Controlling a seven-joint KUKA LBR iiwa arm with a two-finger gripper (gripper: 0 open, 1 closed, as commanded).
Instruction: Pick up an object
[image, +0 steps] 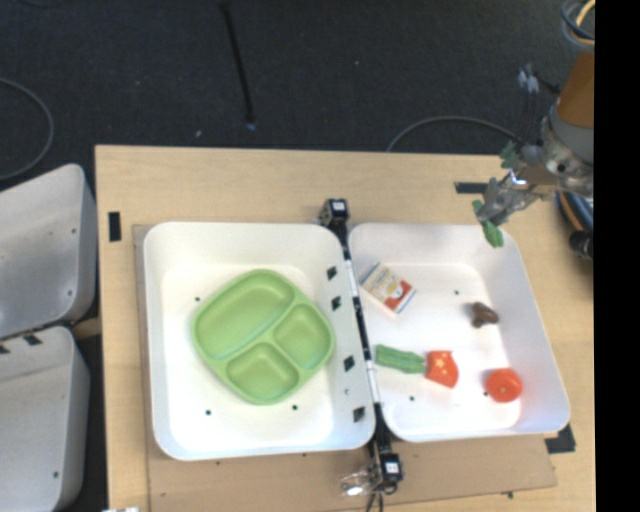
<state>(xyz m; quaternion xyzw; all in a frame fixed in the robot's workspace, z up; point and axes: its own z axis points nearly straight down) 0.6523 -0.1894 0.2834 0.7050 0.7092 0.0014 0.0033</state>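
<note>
- The table carried two shallow white bins side by side, and I found both level and seated against each other along the centre.
- The left bin held one item, a green divided plate, lying flat near its middle.
- The right bin held the loose candidates for the pick: a small red and white carton near the upper left, a brown lump toward the right wall, a green vegetable piece by the left wall, a red piece just beside it, and a round red-orange piece toward the lower right.
- My arm reached in from the right, with my tool hanging above the upper right corner of the right bin, well apart from every item.
- I could not tell how the tool stood, wide or narrow; the view was too small and cluttered there. A green tip showed at its lower end, which I judged to be part of the tool and not a held object.
- Judgement: the approach step was in hand, and nothing had been picked.
- Judgement: the next move called for choosing one item, travelling over it and descending squarely. The brown lump lay nearest and stood clear of neighbours; the green and red pieces sat close together and risked a fouled grasp.
</note>
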